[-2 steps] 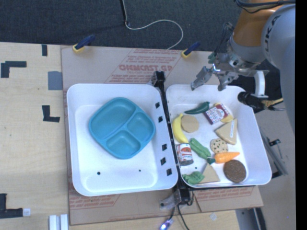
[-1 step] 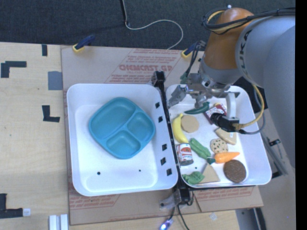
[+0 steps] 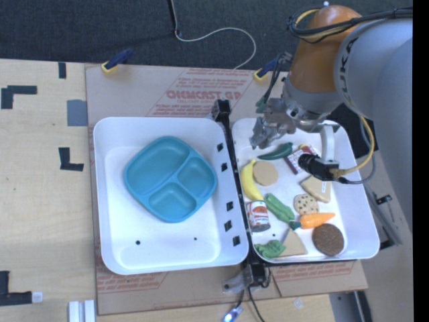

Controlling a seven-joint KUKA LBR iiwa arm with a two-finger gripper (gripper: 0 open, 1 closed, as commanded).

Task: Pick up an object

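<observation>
- Camera view: the gripper (image 3: pixel 267 134) hangs over the far left part of the right bin (image 3: pixel 362 210), below the arm's orange band (image 3: pixel 320 49). Whether anything sits between its parts cannot be told from this slant.
- Just beside the gripper's tip lies a dark green pepper (image 3: pixel 275 151), long axis running left-low to right-high, its thinner end toward the bin's far right. Touching or just apart: cannot tell.
- A banana (image 3: pixel 250 180) lies along the right bin's left wall, long axis running near to far, curved, with a round tan biscuit (image 3: pixel 265 174) just beside it on the right.
- A light green pod (image 3: pixel 279 207) lies below the biscuit, long axis slanting from far-left to near-right.
- A carrot (image 3: pixel 315 219) points its tip to the right, long axis nearly level across the bin, with a spotted cracker (image 3: pixel 305 204) just above it.
- A small can (image 3: pixel 259 216) stands near the left wall; a brown round patty (image 3: pixel 328 239) lies in the near right corner.
- The left bin (image 3: pixel 110 200) holds a blue divided plate (image 3: pixel 170 178), turned cornerwise.
</observation>
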